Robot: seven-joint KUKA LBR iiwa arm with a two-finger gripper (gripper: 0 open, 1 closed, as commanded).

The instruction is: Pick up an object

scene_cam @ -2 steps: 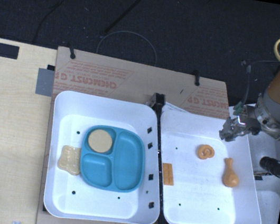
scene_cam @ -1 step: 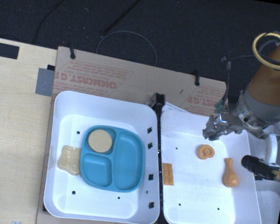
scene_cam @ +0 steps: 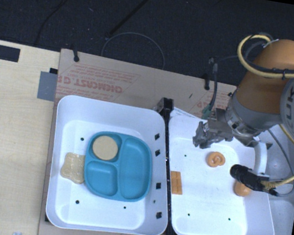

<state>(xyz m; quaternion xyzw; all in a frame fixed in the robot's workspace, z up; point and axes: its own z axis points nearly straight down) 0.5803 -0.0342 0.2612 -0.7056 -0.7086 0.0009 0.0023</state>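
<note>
- Orange curl (scene_cam: 216, 159) lies in the right bin (scene_cam: 218, 222), just below and right of the gripper (scene_cam: 204, 139); being roundish, it shows no clear long axis
- I cannot tell whether the gripper is released or clenched; nothing shows in it
- From the curl: one orange lump (scene_cam: 242, 188) lower right, one orange card (scene_cam: 175, 183) lower left
- Left bin (scene_cam: 60, 194): one blue tray (scene_cam: 126, 172), one round biscuit (scene_cam: 104, 147), one pale sponge (scene_cam: 73, 167)

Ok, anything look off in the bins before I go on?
One thing: the pale yellow sponge-like piece in the left bin is wedged against the blue tray's left edge, half tucked under it. The tan disc sits neatly in a tray compartment.
</note>
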